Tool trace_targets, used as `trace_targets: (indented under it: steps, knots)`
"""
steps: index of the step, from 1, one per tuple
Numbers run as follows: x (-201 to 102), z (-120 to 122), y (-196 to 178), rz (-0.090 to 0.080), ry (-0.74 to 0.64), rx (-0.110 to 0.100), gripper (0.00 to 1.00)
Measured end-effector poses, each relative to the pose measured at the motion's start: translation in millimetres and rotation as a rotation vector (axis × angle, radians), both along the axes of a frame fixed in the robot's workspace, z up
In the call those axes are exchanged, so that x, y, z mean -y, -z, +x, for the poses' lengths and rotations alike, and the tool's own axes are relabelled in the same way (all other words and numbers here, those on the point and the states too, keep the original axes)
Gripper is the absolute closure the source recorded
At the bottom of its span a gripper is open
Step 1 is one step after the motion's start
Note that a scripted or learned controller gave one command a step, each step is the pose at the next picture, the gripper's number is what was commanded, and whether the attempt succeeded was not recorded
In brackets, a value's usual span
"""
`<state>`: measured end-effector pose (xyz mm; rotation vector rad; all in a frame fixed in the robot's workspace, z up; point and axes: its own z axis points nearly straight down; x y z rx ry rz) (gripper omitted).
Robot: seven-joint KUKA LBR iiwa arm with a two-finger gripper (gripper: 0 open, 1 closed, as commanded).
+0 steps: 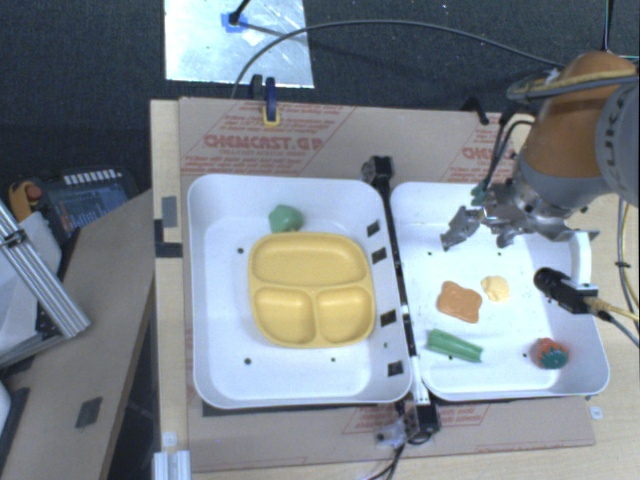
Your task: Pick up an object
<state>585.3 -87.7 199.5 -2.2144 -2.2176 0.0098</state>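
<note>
My gripper (482, 232) hovers over the far part of the right bin (590, 373), open, with only white bin floor showing between its fingers. Below it in that bin lie an orange toast-shaped piece (459, 301) and a small pale yellow piece (495, 288), close together. Near the front wall lies a long green piece (455, 345), and a red and teal ball-like item (548, 352) sits in the front right corner. The gripper touches none of them.
The left bin (215, 268) holds a yellow divided tray (307, 288) in its middle and a small green item (286, 218) just behind it. A black divider (392, 268) runs between the bins. The arm comes in from the upper right.
</note>
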Motion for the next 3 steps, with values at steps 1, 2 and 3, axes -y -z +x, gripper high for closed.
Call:
trace_targets:
  steps: [1, 2, 3]
  knots:
    - [0, 3, -5, -0.001, -0.002, 0.011, 0.00]
    - [-3, 0, 37, -0.001, 0.000, 0.007, 0.00]
    - [2, -6, 97, -0.001, 0.001, 0.006, 0.00]
